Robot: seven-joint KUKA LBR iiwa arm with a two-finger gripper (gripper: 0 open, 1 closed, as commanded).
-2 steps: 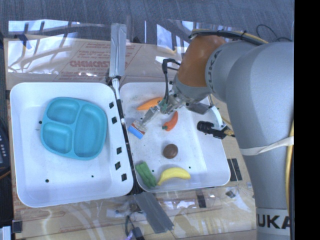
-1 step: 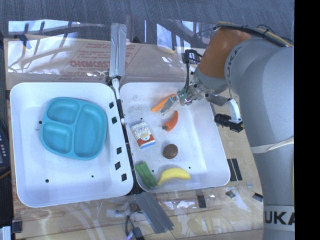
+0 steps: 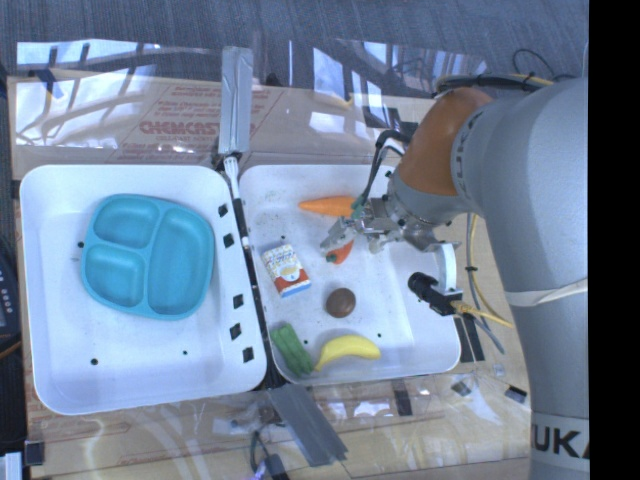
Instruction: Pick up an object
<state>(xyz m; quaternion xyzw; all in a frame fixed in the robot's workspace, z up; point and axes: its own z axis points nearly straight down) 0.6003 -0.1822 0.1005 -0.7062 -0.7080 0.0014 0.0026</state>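
1. Nearest the camera, at the front of the right white bin (image 3: 430, 353), lie a curved yellow plastic banana (image 3: 348, 349) and, just beside its left end, a green pod-shaped toy vegetable (image 3: 293, 349).
2. A little further in sits a round brown ball-like object (image 3: 341, 302), and to its left a small white carton with a red and blue label (image 3: 285, 270), both well apart from the hand.
3. In the left white bin (image 3: 40, 268) rests a turquoise divided plastic plate (image 3: 148, 256).
4. The hand (image 3: 345, 238) reaches in from the right, its fingers spread apart, with a small orange-red piece (image 3: 341, 254) right at its tips. I cannot tell whether that piece lies between the fingers, so I do not judge it held.
5. Furthest back lies an orange toy carrot (image 3: 327, 206), just beyond the hand.
6. My judgement: the small orange-red piece is the likely target. To do this well, centre both fingers around it, press down to the bin floor, close fully, then lift straight up clear of the carrot.
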